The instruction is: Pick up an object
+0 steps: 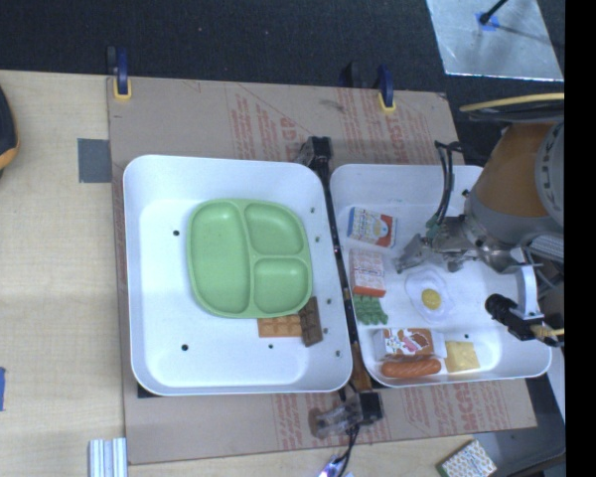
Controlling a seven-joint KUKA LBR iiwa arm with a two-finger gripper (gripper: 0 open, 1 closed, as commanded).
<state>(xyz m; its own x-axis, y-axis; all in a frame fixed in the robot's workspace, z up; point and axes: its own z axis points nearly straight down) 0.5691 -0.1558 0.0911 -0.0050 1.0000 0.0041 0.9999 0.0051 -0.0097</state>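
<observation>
Brown cardboard sheeting (278,127) covers the counter under two shallow white bins. No particular target is named; the likeliest candidate, judged by nearness, is the white fried-egg toy with yellow yolk (430,296), lying in the right white bin (350,182) just below the gripper (417,256). Whether the jaws are apart or together cannot be told; nothing is seen between them. That bin also holds a white printed packet (371,226), a red-and-white packet (368,272), a green ridged piece (371,311), a red sausage toy (410,368) and a pale yellow cracker square (462,356). The left white bin (149,266) holds a green three-compartment plastic plate (248,257) and an orange-and-brown block (290,324).
</observation>
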